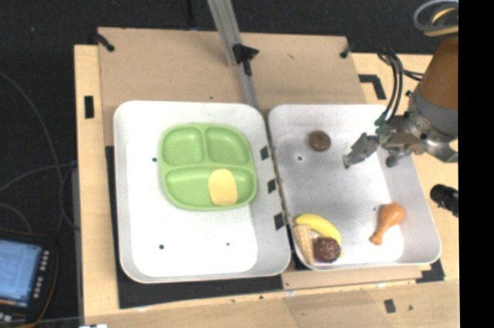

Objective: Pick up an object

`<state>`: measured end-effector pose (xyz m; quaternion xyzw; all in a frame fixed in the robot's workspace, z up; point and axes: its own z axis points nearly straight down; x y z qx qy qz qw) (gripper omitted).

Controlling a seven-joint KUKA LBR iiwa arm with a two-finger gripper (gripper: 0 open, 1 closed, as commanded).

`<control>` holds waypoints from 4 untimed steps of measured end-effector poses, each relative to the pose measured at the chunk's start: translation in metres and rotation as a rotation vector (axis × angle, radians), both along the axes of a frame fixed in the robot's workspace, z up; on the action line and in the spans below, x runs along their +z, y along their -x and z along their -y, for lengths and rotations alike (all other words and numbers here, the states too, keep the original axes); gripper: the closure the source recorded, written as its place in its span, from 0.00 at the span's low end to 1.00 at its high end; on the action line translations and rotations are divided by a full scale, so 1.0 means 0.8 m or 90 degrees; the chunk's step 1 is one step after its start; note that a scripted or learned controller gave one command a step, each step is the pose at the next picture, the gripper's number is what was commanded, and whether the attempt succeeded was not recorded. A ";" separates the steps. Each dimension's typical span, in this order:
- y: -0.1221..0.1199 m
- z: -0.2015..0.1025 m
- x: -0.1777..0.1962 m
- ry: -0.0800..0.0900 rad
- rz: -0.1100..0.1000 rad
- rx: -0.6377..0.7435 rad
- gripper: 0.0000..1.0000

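In the right bin [340, 118] lie a small brown round piece [319, 140] near the back, an orange drumstick [387, 222] at the front right, and a yellow banana [317, 225] beside a dark brown round piece [326, 248] at the front left corner. My gripper [372, 149] hangs over the right side of this bin, to the right of the small brown piece and apart from it. Its fingers are spread with nothing between them.
The left bin [139, 241] holds a green divided plate [207, 166] with a yellow block [223, 187] in its front compartment. A metal pole [220, 2] slants up from between the bins. A screen [23, 272] sits off the bench at the lower left.
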<state>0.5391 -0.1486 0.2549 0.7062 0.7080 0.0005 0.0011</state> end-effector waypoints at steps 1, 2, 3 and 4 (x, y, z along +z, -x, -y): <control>0.000 0.000 0.000 0.000 0.000 -0.001 0.00; 0.011 0.008 -0.064 0.000 -0.003 -0.002 0.00; 0.018 0.017 -0.121 0.000 -0.004 -0.002 0.00; 0.019 0.018 -0.187 0.000 -0.004 -0.002 0.00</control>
